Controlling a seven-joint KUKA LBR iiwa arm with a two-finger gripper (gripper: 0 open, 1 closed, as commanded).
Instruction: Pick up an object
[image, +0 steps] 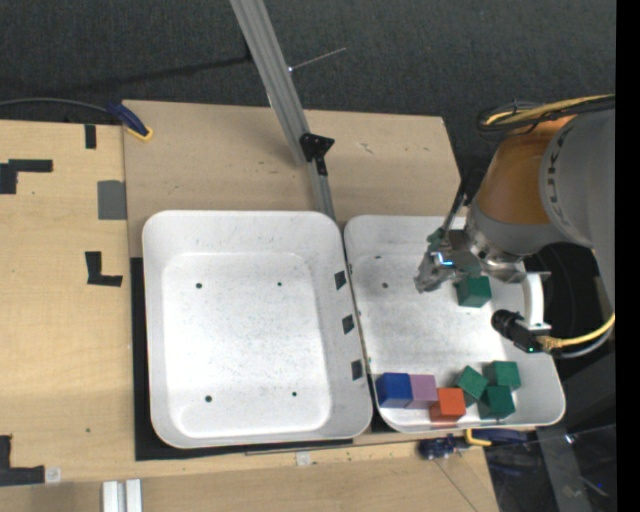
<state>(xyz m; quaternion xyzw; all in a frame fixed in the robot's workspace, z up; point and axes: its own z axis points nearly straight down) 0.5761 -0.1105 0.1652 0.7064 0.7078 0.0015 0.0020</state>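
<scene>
My gripper (436, 270) hangs over the upper middle of the right bin (400, 325), below the arm's orange band. A green block (474, 291) lies just right of and slightly below the gripper, close to it; I cannot tell whether they touch. Along the bin's front edge sit a blue block (394, 389), a purple block (423, 387) and an orange block (450, 402). To their right is a cluster of three green blocks (490, 388).
The left bin (240, 325) stands beside the right one, sharing a raised rim. A slanted metal pole (285, 90) crosses the back of the bench. A cable and a black fitting (515, 328) hang by the arm at the right bin's right side.
</scene>
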